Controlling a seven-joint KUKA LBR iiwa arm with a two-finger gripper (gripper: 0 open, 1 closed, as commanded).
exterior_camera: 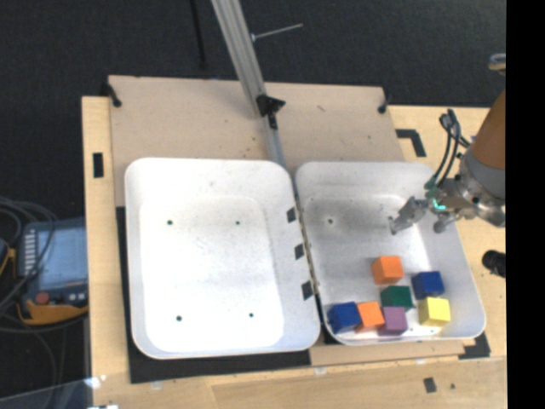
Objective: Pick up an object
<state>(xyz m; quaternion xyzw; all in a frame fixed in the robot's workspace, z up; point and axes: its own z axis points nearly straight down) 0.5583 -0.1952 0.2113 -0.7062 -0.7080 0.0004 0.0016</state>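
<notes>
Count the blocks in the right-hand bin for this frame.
7, all near the right bin's front end: orange block, blue block, green block, yellow block, and along the front wall another blue, another orange and a purple one. None looks hidden.

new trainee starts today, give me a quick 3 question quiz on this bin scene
1. True or false: every block lies in the right bin.
2. Which block lies nearest the gripper? A) purple block B) orange block C) yellow block
3. Fill in: the green block has a ____ block right beside it, toward the arm.

Key
1. True; all sit in its near half, and the left bin holds none.
2. B, the separate orange one, apart from the front-row orange block.
3. Blue; the blue block, not the one at the row's left end.
</notes>
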